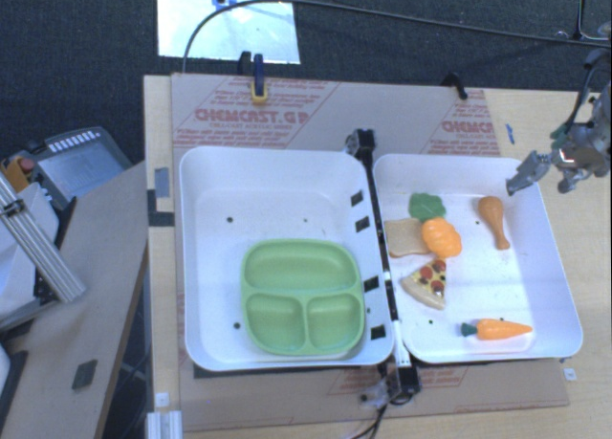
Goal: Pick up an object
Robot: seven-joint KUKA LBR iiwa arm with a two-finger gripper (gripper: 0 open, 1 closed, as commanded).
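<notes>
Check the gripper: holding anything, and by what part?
Nothing held. The two-finger gripper sits open at the right white bin's far right edge, apart from the food toys.

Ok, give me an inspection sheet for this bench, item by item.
Surface: bench under printed sheet, two white bins side by side.
Job's things: right bin holds drumstick, carrot, pizza slice, bread slice, orange piece, green leafy piece.
Clutter: green divided tray in left bin.
Grippers: gripper at right bin's far right corner, nothing seen held.
Cables: black cable across the dark floor; wires at the bins' near junction.
Surroundings: blue-yellow clamp, pale sheet, pendant at left.
</notes>
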